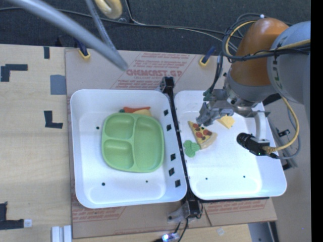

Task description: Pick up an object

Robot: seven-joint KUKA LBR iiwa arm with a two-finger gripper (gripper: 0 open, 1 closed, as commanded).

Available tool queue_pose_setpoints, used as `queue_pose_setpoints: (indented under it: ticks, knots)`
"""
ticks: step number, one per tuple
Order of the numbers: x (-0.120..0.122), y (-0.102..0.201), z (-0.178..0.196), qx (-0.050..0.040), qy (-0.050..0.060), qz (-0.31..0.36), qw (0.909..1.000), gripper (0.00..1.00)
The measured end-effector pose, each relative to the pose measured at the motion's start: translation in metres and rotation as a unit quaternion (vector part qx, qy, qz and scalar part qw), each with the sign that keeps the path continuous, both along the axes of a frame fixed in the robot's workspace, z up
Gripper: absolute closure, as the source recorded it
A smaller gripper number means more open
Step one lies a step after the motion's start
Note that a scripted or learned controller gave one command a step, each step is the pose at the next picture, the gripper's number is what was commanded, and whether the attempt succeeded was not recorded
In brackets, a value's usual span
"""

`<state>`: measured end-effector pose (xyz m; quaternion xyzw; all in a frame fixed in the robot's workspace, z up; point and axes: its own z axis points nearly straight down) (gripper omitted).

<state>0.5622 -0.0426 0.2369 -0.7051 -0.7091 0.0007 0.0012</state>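
A toy pizza slice (pixel 203 134) lies flat in the right bin (pixel 237 185), near the divider between the two bins, its point toward the upper left and its crust end toward the lower right. It looks light, stiff and thin, likely moulded plastic with a smooth face that could slip; pinching it across the narrower pointed half, or across the raised crust edge, seems the surest hold. Just beside it to the left sits a small green piece (pixel 190 148), and to the upper right a yellow wedge (pixel 226 121), partly under the arm. The pincer (pixel 206 116) hangs just above the slice's tip, close to the bin floor; whether it is released or clenched cannot be told from this angle, and nothing is seen between its tips. In the left bin (pixel 86 180) rests a green divided tray (pixel 133 141), with an orange and yellow item (pixel 137 110) at its far edge, all on the light surface (pixel 30 150).
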Motion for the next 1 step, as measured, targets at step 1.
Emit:
queue_pose_setpoints:
  ticks: [1]
  knots:
    - [0.0012, 0.056, 0.007, 0.0005, -0.001, 0.001, 1.0, 1.0]
